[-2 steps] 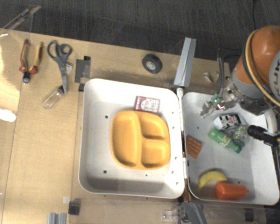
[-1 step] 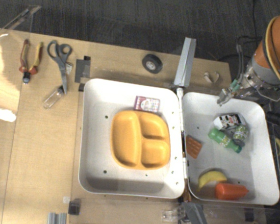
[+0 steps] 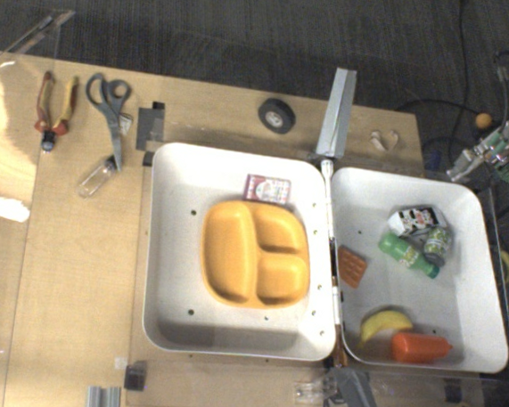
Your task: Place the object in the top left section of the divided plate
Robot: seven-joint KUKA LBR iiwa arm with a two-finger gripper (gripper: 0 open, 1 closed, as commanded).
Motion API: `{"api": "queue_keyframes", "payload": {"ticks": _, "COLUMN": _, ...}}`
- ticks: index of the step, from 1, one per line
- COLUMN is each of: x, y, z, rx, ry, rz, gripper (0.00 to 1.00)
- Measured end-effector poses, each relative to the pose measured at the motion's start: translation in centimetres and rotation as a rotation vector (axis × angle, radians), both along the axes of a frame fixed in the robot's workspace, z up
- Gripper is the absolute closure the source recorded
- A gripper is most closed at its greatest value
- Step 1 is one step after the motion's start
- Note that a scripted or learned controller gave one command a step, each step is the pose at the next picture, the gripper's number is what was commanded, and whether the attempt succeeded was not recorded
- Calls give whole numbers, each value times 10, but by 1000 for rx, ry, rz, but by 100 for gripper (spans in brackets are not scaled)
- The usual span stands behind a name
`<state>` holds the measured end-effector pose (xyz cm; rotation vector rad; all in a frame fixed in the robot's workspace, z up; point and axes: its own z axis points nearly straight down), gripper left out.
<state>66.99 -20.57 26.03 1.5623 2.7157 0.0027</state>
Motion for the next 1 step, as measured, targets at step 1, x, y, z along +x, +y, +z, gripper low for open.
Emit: {"api": "queue_keyframes", "payload": {"ticks": 1, "x": 0, "y": 72, "z": -55, "rx": 2, "ry": 2, "rz": 5, "gripper": 100}}
